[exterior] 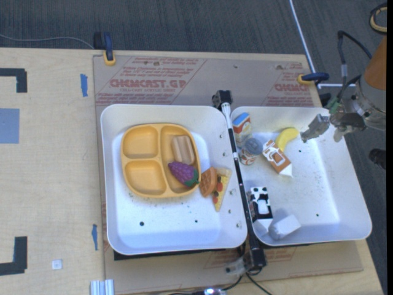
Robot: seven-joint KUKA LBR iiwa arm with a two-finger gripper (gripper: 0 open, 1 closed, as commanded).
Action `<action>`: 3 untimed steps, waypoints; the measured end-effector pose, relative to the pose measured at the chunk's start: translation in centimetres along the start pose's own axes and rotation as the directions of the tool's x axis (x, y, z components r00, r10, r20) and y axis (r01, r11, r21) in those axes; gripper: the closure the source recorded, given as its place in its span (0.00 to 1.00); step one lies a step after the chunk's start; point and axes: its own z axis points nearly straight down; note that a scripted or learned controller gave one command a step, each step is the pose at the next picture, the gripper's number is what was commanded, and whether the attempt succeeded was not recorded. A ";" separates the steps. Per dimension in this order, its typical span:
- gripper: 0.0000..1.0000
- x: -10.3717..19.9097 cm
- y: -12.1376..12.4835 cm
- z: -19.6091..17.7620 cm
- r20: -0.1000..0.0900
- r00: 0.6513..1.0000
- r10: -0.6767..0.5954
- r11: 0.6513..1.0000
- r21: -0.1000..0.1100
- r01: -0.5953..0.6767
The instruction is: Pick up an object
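Observation:
My gripper (324, 130) hangs over the far right part of the right bin (331, 189), open, with nothing between its fingers. Just to its left lies a yellow toy fruit (286, 137), and next to that an orange-and-white carton (277, 158). A small can (241, 123) and a grey-topped cup (249, 150) stand at the bin's left wall. A black-and-white carton (261, 203) and a pale grey block (284, 226) lie at the near left corner.
The left bin (123, 220) bears a yellow divided plate (144, 165) with a sausage (182, 147) and purple grapes (183, 173). A pastry (209, 180) and a pizza slice (221, 191) lie beside the plate. Clamps (108, 48) hold the board's far edge.

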 end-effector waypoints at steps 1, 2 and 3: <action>0.00 2.9 2.1 11.3 0.002 1.000 0.001 1.000 -0.020 -0.001; 0.00 4.6 2.3 11.5 0.003 1.000 0.001 1.000 -0.030 -0.001; 0.00 4.5 2.4 11.6 0.005 1.000 0.002 0.999 -0.033 -0.002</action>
